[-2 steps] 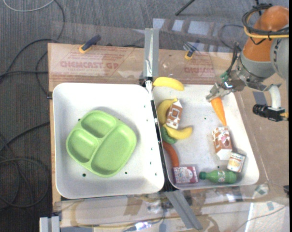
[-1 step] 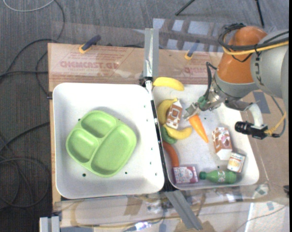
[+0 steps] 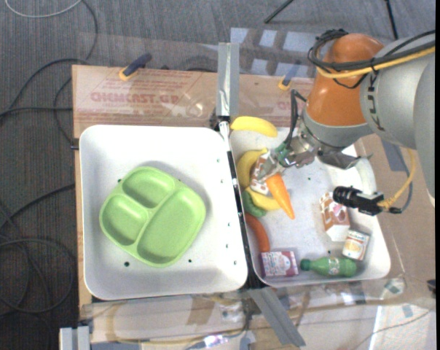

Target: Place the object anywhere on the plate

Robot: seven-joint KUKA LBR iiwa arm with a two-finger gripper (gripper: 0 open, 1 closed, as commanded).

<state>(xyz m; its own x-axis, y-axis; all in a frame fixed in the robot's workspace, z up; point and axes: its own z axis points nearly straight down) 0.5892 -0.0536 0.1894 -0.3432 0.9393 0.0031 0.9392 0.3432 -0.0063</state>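
One green plate (image 3: 153, 216), two bananas (image 3: 253, 126), one carrot (image 3: 280, 193), one bottle (image 3: 331, 267).

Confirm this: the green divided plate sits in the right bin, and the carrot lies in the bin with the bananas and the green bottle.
Wrong on one point: the camera view shows the green divided plate in the left bin, not the right. The carrot does lie with the bananas and the green bottle.
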